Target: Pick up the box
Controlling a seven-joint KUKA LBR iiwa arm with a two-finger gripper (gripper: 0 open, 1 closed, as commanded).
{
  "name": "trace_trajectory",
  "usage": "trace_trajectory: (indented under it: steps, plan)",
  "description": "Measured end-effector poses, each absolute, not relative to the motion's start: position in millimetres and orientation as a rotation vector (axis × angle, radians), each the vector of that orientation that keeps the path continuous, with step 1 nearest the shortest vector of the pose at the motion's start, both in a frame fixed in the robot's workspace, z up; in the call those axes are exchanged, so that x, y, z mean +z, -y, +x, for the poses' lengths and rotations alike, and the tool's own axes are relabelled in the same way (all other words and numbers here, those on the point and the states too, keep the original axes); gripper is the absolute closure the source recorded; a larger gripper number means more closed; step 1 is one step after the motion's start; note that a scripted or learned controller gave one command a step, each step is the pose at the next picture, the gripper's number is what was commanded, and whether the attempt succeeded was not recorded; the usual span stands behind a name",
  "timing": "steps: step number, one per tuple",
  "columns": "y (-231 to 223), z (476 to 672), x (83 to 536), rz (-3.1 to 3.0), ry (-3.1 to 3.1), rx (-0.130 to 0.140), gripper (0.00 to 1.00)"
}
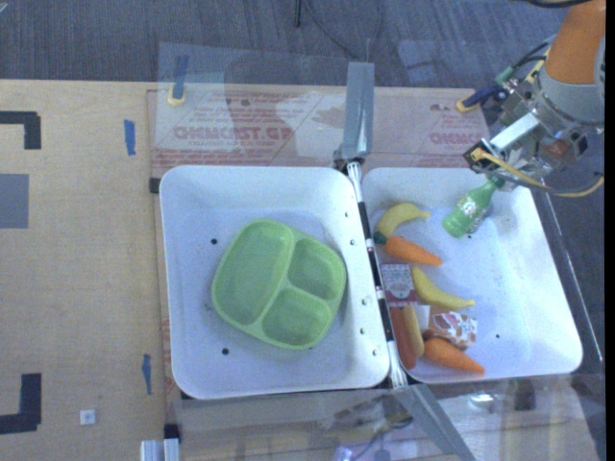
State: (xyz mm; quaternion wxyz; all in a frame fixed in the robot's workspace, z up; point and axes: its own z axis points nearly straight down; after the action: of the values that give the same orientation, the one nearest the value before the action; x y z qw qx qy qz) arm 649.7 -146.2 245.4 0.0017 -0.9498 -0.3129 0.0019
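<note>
The box (pixel 396 282), small, flat, red and white, lies in the right bin (pixel 538 286) against the divider, between an orange carrot (pixel 413 251) and a hot dog (pixel 405 332). My gripper (pixel 494 167) hangs over the far right corner of that bin, well away from the box to its upper right. A green bottle (pixel 467 213) lies tilted just below the gripper, its neck pointing up toward the gripper. Whether the gripper touches the bottle is unclear.
The right bin also holds two bananas (pixel 402 217) (pixel 438 292), a second carrot (pixel 452 353) and a red and white packet (pixel 455 327). A green divided plate (pixel 279 283) lies in the left bin (pixel 192 209). Cables trail by the wrist.
</note>
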Motion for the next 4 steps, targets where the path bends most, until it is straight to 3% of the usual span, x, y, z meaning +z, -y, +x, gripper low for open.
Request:
trace_trajectory:
  steps: [1, 2, 4]
  plan:
    - [191, 651.3, 293, -3.054, 0.740, 0.000, 1.00]
    - [219, 653.8, 249, -3.106, 0.449, 0.007, 1.00]
    - [219, 659.7, 239, -3.122, 0.327, 0.006, 1.00]
